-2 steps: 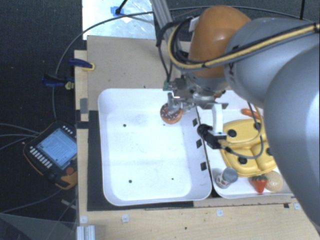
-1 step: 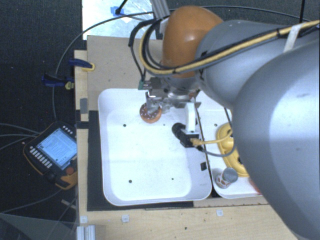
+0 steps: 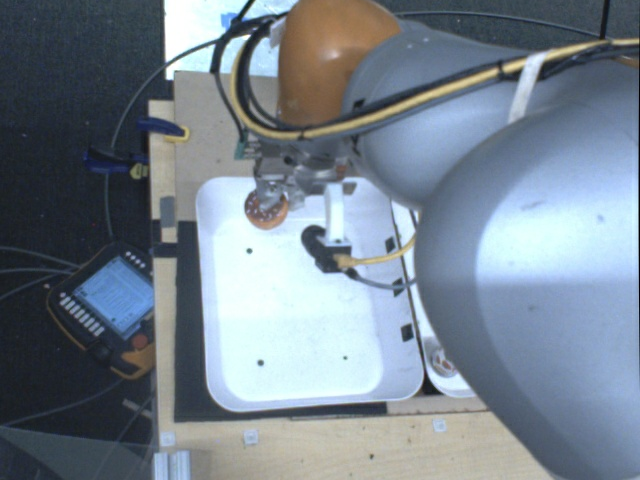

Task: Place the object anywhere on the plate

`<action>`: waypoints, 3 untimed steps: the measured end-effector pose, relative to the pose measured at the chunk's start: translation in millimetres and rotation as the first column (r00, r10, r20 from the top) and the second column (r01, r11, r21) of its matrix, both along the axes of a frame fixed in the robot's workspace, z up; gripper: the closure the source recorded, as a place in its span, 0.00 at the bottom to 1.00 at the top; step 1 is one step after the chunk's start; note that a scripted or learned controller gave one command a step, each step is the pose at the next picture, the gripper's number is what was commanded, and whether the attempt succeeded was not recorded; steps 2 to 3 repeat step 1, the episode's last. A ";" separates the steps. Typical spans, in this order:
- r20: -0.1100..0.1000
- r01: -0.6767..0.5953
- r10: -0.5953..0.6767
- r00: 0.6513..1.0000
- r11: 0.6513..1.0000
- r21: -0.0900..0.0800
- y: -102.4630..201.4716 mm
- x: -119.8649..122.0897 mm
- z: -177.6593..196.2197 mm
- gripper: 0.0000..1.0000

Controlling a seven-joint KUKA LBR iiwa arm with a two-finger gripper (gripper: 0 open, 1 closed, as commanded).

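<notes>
Left bin (image 3: 300, 368): a small round orange-brown object (image 3: 267, 209) sits near its far left corner, directly under the gripper (image 3: 275, 190). I judge the arm (image 3: 420, 118) is poised over it for a pick. Fingers' state: I cannot tell (wrist hides them). Right, a rim (image 3: 445, 366) that may be the plate peeks out beneath the arm.

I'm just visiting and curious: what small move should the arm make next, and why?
Probably centre the gripper over the doughnut-like object before trying a grasp: it lies on the left bin's floor, off to the gripper's side, not visibly held.
</notes>
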State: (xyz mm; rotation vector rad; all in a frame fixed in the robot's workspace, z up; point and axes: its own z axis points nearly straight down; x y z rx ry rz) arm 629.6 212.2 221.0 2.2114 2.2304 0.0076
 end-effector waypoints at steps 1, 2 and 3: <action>-0.002 0.003 -0.003 1.000 1.000 -0.003 -2.8 -0.9 -0.1 0.00; -0.002 0.003 -0.003 1.000 1.000 -0.003 -2.8 -0.9 -0.1 0.00; -0.002 0.003 -0.003 1.000 1.000 -0.003 -2.8 -0.9 -0.1 0.00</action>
